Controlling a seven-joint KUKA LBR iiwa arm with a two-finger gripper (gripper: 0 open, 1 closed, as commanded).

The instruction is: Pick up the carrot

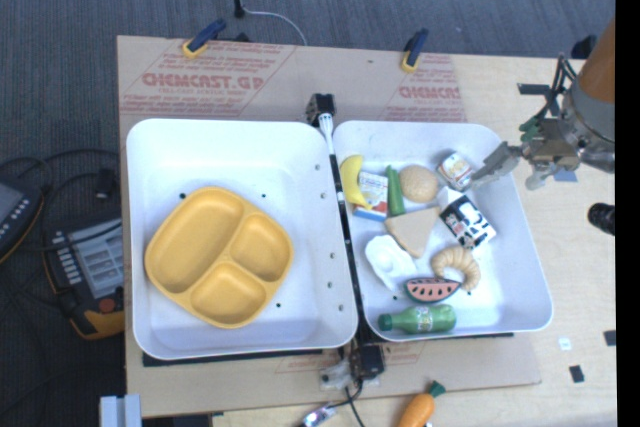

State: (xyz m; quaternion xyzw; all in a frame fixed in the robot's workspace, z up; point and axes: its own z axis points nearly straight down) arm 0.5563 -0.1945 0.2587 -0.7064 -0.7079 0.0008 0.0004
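The carrot (pixel 418 409) lies on the bench at six o'clock, outside the right bin (pixel 528 255). At three o'clock, the gripper (pixel 515 158) hovers, fingers apart, holding nothing.

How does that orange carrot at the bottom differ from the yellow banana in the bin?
The orange toy carrot lies outside both bins, on the bench's near edge; the yellow toy banana lies inside the right white bin, against its left wall. The carrot is orange with a green tip; the banana is plain yellow. The carrot is straight and tapered, the banana curved. Both look like small plastic play food.
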